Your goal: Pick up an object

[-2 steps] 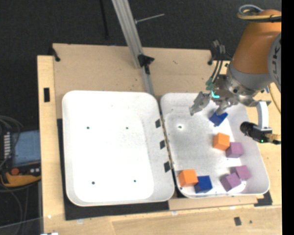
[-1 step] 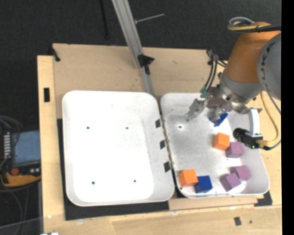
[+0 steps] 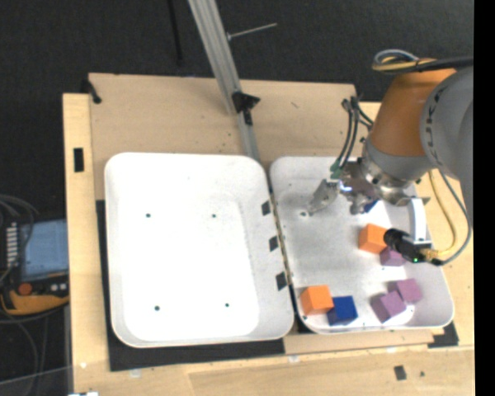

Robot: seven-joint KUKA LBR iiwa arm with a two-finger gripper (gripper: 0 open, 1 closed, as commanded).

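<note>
My gripper (image 3: pixel 342 200) hangs over the upper middle of the right bin (image 3: pixel 301 172), open, with bare bin floor between its fingers. One grey finger (image 3: pixel 322 196) points down-left. An orange block (image 3: pixel 371 238) lies just below and right of the gripper, with a small purple block (image 3: pixel 392 258) touching its lower right side. Along the bin's near edge sit an orange block (image 3: pixel 317 299), a blue block (image 3: pixel 342 310) and two purple blocks (image 3: pixel 388 305) (image 3: pixel 409 290). A bit of blue (image 3: pixel 369 207) peeks out from under the wrist.
The left bin (image 3: pixel 124 172) lies beside the right one, separated by a ridge with black clips (image 3: pixel 274 242). A slanted metal pole (image 3: pixel 223 56) rises behind the bins. Cables (image 3: pixel 433 250) trail off the wrist over the right bin's right side.
</note>
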